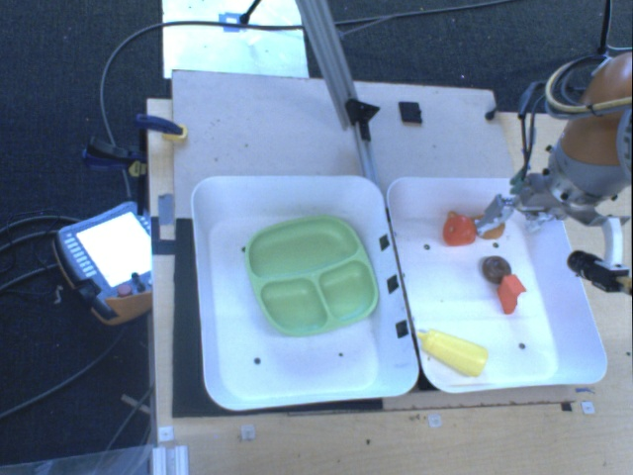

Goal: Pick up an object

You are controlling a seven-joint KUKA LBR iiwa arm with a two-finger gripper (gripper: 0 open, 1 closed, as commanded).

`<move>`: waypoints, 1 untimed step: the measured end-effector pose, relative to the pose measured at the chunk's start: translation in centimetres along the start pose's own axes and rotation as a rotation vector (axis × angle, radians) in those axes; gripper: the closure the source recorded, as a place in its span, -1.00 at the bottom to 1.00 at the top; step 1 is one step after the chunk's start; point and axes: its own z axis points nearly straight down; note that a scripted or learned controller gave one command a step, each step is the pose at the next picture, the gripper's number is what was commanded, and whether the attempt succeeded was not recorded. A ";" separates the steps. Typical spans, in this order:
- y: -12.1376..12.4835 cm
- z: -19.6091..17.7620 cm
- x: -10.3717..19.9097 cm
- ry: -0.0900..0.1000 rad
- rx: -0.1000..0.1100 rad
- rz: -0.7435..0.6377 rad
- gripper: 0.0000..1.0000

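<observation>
The right bin (569, 349) holds several small objects. A red-orange round piece (457, 229) lies near its back left. A brown round piece (496, 267) and a small red piece (510, 293) sit near the middle, and a yellow oblong object (453, 352) lies at the front left. My gripper (499, 214) is low over the back of this bin, just right of the red-orange piece. Its tip is over a small tan object (492, 232), which is partly hidden. Nothing is visibly lifted.
The left bin (223, 364) holds a green divided plate (312, 273). A metal pole (331, 52) slants up from the back between the bins. A handheld pendant (107, 260) and cables lie off the bench to the left.
</observation>
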 end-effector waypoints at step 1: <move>-0.3 4.4 0.6 0.000 0.000 -0.002 -1.00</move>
